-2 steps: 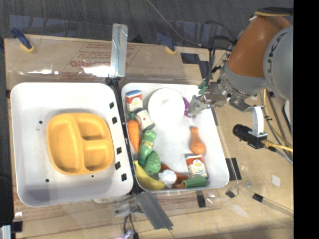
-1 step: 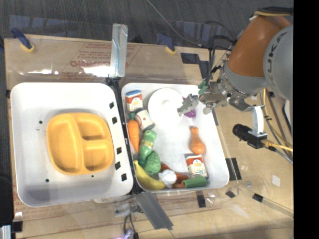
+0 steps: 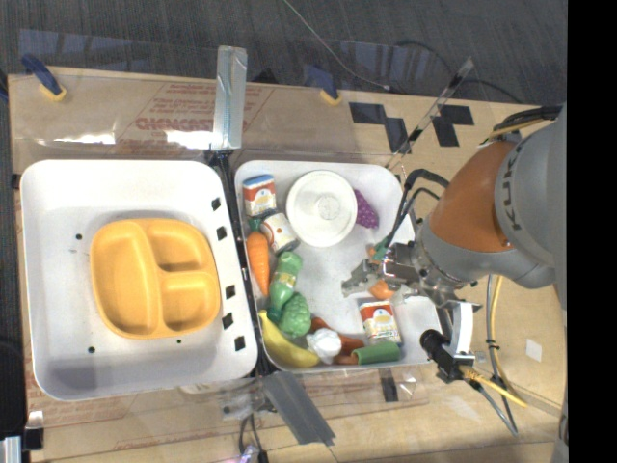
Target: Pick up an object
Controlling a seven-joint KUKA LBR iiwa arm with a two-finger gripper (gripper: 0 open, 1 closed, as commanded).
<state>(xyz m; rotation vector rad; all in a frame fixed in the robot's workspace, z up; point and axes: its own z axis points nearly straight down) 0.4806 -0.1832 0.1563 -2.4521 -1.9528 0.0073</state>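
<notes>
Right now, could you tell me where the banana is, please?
The banana lies in the right bin's near-left corner, just below the green toy.

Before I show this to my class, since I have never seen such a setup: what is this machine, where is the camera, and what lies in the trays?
This is one robot arm, grey with an orange band, reaching in from the right. The single camera sits above the bench and looks down at a slant. Two shallow white bins stand side by side. The left bin holds a yellow divided plate. The right bin holds toy food: a white bowl, a carrot, a banana, green vegetables and small cans. The gripper is low inside the right bin beside a can; whether it holds anything is unclear.
</notes>
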